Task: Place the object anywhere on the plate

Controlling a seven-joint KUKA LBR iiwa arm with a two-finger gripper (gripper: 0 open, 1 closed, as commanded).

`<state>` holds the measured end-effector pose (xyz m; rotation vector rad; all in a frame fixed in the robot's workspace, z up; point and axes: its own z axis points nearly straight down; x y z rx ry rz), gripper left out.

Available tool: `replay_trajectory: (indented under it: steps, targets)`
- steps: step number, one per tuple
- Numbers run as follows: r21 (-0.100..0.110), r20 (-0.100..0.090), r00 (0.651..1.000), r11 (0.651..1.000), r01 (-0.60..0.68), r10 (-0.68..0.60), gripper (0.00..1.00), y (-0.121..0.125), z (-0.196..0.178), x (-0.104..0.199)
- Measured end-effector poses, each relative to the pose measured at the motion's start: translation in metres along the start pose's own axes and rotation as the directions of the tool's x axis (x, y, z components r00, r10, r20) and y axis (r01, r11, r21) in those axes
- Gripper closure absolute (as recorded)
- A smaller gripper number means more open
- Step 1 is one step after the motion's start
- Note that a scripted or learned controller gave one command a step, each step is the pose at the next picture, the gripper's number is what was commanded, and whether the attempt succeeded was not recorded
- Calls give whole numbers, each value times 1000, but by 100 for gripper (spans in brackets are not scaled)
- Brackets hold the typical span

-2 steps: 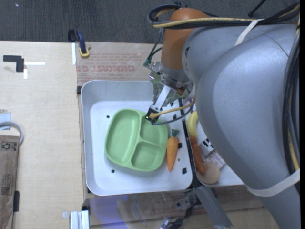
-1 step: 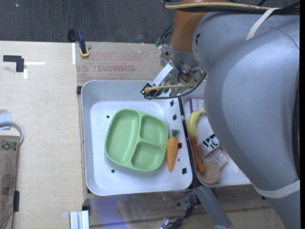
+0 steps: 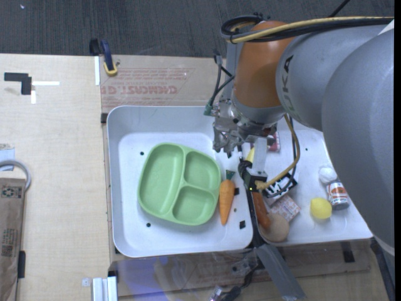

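Orange carrot [image 3: 226,200] upright beside green plate [image 3: 178,184], perhaps touching.

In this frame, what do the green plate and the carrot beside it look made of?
Green plate: likely molded plastic, given its uniform matte pale green and smooth rounded dividers. Carrot: probably a plastic or rubber toy, given its even orange and slight sheen, though I cannot be certain.

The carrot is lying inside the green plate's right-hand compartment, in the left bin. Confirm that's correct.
Not quite. In the camera view the carrot lies in the left bin, but on the bin floor beside the green plate, against its right edge, not in a compartment. It is not on the plate yet.
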<state>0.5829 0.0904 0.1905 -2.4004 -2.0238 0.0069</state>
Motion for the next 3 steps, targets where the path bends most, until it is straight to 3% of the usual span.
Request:
replay_trajectory:
  steps: [1, 2, 3]
  targets:
    - [-1, 0, 779, 779, 627, -627, 100, -25, 2, 20]
    - [-2, 1, 545, 545, 839, -839, 100, -39, 11, 40]
    - [-3, 3, 282, 282, 959, -959, 100, -43, -1, -20]
